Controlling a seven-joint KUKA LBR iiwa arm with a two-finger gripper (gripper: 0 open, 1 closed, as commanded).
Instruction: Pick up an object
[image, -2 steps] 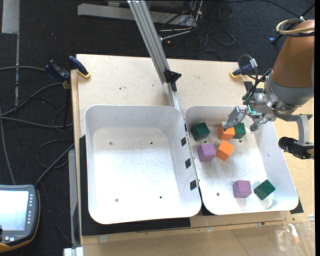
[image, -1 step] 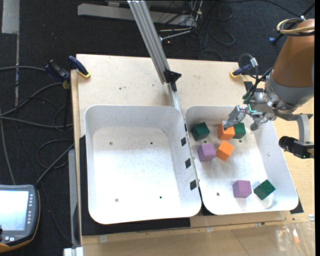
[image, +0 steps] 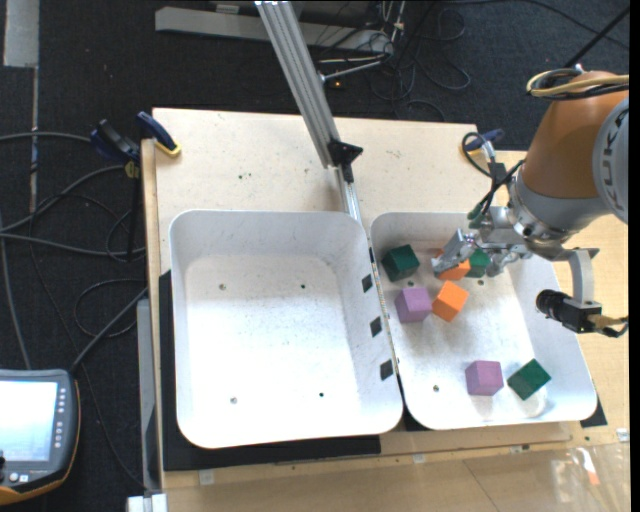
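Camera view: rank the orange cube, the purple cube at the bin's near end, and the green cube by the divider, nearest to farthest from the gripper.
1. Orange cube: mid-bin, just below the gripper.
2. Green cube by the divider: far-left part of the right bin, level with the gripper.
3. Purple cube at the near end: beside another green cube, farthest.

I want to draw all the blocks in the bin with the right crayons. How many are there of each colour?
Green blocks: 3, at, and one partly hidden under the tool at.
Purple blocks: 2, at and.
Orange blocks: 2, at and one partly hidden by the tool at.
Total: 7 blocks.
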